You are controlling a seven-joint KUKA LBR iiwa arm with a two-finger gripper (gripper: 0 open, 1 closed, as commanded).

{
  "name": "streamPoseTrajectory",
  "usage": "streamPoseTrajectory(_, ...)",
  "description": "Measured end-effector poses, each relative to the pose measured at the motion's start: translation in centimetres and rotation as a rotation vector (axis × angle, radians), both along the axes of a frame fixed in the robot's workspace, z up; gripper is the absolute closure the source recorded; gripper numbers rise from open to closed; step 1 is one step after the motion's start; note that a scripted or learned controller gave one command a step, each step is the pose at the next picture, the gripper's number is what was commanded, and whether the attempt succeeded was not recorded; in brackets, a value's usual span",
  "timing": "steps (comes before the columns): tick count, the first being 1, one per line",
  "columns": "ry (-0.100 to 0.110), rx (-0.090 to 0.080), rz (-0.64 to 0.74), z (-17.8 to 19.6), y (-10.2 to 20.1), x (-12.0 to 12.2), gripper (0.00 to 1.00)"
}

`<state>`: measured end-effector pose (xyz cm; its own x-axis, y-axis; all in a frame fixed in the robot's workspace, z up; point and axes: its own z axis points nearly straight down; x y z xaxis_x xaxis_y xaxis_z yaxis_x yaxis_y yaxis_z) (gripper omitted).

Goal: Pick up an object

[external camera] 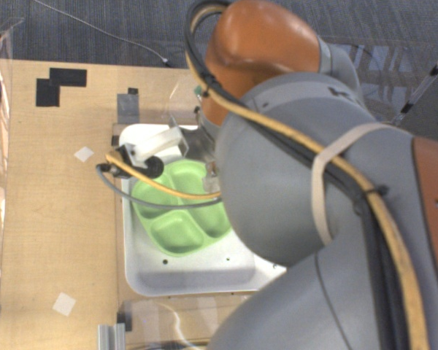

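**Arm over bin, reaching toward green divided tray**

Camera view: the grey arm [328, 217] is filling the right and centre of the frame, its orange band [259, 39] sitting at upper centre. The white wrist housing [152, 146] with its cables is hanging over the upper left corner of the white bin [182, 275]. The green divided tray [182, 214], the likely pick target, is lying inside the bin, partly under the arm. Gripper state: cannot tell; the arm is hiding it, probably because the descent is steep.

Grey arm [306, 195] over green tray [179, 228]

Wooden bench [51, 217] with black markers [58, 84], white bin [182, 275].
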<state>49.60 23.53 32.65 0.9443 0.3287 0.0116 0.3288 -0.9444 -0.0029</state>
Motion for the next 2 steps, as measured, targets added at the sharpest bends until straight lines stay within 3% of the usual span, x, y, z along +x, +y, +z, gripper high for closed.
streamPoseTrajectory(1, 0.017, -0.014, -0.13, -14.3, -0.2, -1.1, 1.0)
streamPoseTrajectory(2, 0.005, -0.007, 0.218, -6.2, -0.1, 3.5, 1.0)
